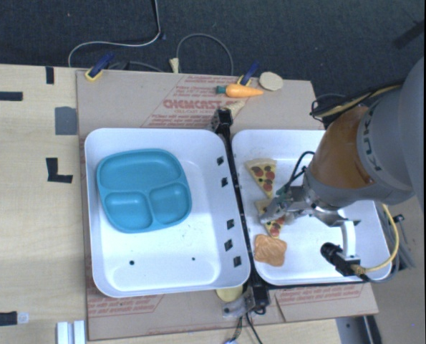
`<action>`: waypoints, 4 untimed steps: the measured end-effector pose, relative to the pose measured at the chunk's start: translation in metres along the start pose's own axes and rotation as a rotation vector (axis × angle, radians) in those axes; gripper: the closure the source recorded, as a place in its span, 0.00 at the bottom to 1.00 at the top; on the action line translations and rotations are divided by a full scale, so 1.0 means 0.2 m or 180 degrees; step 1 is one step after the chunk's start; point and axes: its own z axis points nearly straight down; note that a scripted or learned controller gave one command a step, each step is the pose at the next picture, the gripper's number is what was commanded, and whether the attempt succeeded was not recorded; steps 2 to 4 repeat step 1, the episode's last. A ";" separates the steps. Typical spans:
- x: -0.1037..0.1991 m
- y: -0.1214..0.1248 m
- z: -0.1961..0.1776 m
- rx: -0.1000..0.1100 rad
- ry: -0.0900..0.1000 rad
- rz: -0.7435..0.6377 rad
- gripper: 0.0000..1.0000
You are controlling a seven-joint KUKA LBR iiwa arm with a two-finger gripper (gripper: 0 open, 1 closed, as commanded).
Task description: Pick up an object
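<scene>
The arm came in from the right and bent low over the right bin [309, 138], a posture that fit a descent onto the small toy foods lying along that bin's left side. The gripper [278, 210] sat just above or against a small pizza-like piece [273, 226] near the middle of the left wall, with the wrist's orange band [341, 156] angled down toward it. Whether its fingers were spread or closed could not be made out, since the metal tip blurred into the item beneath it, so nothing could be called held. A pizza slice [263, 175] lay nearer the bin's far left corner, apart from the gripper, and an orange-brown piece [270, 250] lay toward the near left corner, just beside the small piece. These three were the likely candidates for pickup, and the small piece under the tip looked like the chosen target. The left bin [98, 213] carried a blue divided plate [144, 190] in its far half, well apart from the arm. A toy carrot [240, 90] rested on the cardboard beyond the bins' far edge, out of play.
</scene>
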 end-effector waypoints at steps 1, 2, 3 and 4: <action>0.35 -0.04 -0.46 -0.0001 0.0025 -0.0032 1.00; 0.35 -0.04 -0.46 -0.0001 0.0025 -0.0032 1.00; 0.35 -0.04 -0.46 -0.0001 0.0025 -0.0032 1.00; 0.35 -0.04 -0.46 -0.0001 0.0025 -0.0032 1.00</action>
